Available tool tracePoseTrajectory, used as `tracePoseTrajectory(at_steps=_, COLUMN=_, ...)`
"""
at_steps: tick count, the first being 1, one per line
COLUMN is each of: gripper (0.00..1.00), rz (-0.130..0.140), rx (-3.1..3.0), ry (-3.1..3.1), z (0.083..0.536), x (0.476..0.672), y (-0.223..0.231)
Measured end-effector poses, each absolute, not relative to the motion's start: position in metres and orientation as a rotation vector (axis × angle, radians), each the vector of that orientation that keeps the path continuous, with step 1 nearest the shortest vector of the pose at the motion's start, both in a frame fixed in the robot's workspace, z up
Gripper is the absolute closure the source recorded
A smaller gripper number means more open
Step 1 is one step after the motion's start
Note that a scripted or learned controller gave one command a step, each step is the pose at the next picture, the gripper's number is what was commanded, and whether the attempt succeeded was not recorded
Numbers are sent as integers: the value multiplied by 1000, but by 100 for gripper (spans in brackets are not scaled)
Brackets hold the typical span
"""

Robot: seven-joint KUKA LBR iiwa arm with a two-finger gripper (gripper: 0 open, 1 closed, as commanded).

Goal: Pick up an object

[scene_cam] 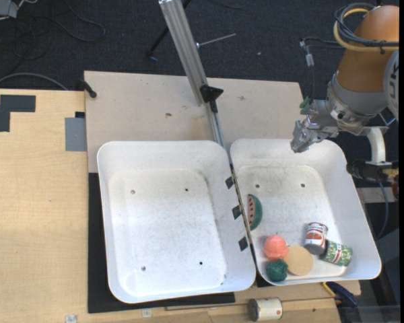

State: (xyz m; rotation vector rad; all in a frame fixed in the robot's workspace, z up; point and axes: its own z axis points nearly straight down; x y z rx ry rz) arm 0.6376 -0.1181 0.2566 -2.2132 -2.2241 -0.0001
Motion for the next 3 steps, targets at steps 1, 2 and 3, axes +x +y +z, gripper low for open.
tracePoseTrajectory(at_steps=1, gripper=100, rz=1, rx=-2214, ry=-2223, z=259, x=629, y=-63)
tracePoseTrajectory(at_steps=2, gripper=100, rz=1, rx=-2213, ry=-2223, z=257, x=632, y=-6)
tracePoseTrajectory(at_steps=3, gripper=100, rz=4, rx=-2213, ry=-2223, z=254, x=623, y=45)
